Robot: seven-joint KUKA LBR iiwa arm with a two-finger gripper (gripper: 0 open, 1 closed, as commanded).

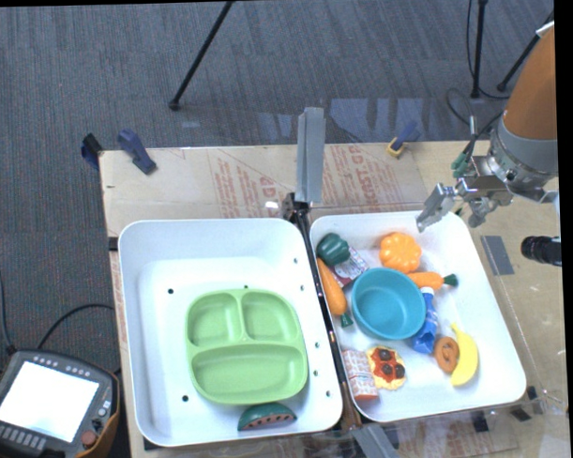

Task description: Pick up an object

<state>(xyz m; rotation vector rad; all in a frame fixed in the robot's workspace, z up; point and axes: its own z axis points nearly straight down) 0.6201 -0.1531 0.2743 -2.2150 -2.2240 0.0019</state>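
My gripper point(456, 206) hangs open above the far right corner of the right bin point(501, 314), with nothing between its fingers. Below it in that bin lie an orange pumpkin point(401, 251), a green pepper point(331, 247), a carrot point(332, 287) and a blue bowl point(389, 302). A second carrot point(433, 280), a blue bottle point(426, 327), a banana point(467, 360), a brown round piece point(447, 351), a pizza slice point(389, 366) and a red and white packet point(359, 375) lie there too. The pumpkin is the nearest thing to the gripper, to its lower left.
The left bin point(147, 275) holds a green divided plate point(245, 345) and a watermelon slice point(267, 417) at its front edge. A grey upright bar point(310, 157) stands behind the seam between the bins. A teach pendant point(50, 402) lies at the lower left.
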